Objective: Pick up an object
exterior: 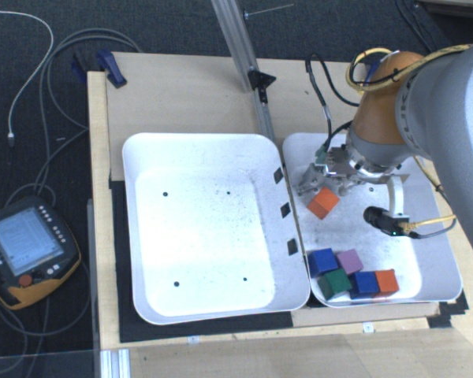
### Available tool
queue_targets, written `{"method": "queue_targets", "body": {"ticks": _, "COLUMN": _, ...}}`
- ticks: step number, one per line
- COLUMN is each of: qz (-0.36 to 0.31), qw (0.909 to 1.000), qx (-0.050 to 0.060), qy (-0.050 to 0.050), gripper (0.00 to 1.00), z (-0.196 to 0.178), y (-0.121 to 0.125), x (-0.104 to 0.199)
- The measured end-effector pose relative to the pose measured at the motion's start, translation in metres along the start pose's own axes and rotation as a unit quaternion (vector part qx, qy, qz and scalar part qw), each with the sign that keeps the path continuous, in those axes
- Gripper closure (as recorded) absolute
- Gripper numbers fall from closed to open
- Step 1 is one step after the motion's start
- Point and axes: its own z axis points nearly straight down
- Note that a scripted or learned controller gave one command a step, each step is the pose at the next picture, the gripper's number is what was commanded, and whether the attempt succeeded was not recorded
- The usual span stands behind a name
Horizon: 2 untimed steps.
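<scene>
Orange block (324,203) sitting just below the gripper (322,181), finger state I cannot tell; arm seemingly lifting or closing in, next needing a confirmed grasp.

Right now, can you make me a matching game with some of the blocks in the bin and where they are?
Things:
1. orange block
2. purple block
3. green block
4. red-orange block

Places:
A. at the bottom right end of the group
B. at the front left of the group
C. alone, higher up, by the gripper
D. just right of the upper blue block

Pairs: 1-C, 2-D, 3-B, 4-A
</scene>
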Motion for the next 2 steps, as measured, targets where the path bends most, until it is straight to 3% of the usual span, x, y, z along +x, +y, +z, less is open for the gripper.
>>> {"method": "queue_targets", "body": {"ticks": 1, "qz": 0.002, "qw": 1.0, "qx": 0.0, "qy": -0.001, "gripper": 0.0, "z": -0.035, "y": -0.013, "x": -0.023}}
{"method": "queue_targets", "body": {"ticks": 2, "qz": 0.0, "qw": 1.0, "qx": 0.005, "qy": 0.002, "gripper": 0.0, "z": 0.003, "y": -0.034, "x": 0.001}}
